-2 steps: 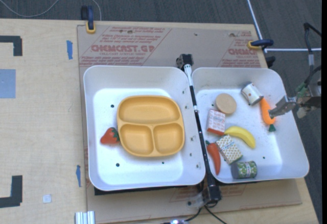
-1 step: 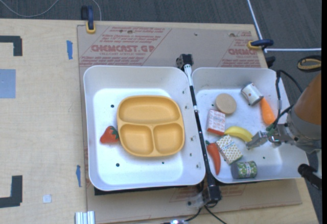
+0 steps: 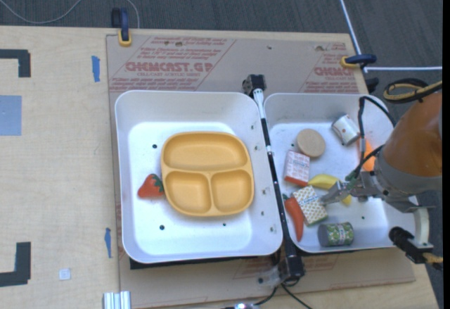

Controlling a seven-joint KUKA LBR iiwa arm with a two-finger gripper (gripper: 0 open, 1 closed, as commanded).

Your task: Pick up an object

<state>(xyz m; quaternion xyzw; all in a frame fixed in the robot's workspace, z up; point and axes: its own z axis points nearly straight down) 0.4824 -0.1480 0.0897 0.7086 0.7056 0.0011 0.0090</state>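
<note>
My gripper (image 3: pixel 338 193) hangs low over the right bin (image 3: pixel 281 112), reaching in from the right. It sits just right of a yellow banana-like toy (image 3: pixel 321 181) and a patterned cracker packet (image 3: pixel 310 204). Nothing is visibly lifted. Around them lie a red-and-white carton (image 3: pixel 297 167), a tan round disc (image 3: pixel 310 143), a small silver can (image 3: pixel 344 129), a red chili pepper (image 3: pixel 294 217) and a green can (image 3: pixel 335 234). The arm's body hides the bin's right side.
The left bin (image 3: pixel 133 160) holds a yellow divided plate (image 3: pixel 207 172) with a red strawberry (image 3: pixel 149 186) beside its left edge. A black post (image 3: pixel 254 84) stands at the back where the bins meet. Cables loop at the far right (image 3: pixel 404 91).
</note>
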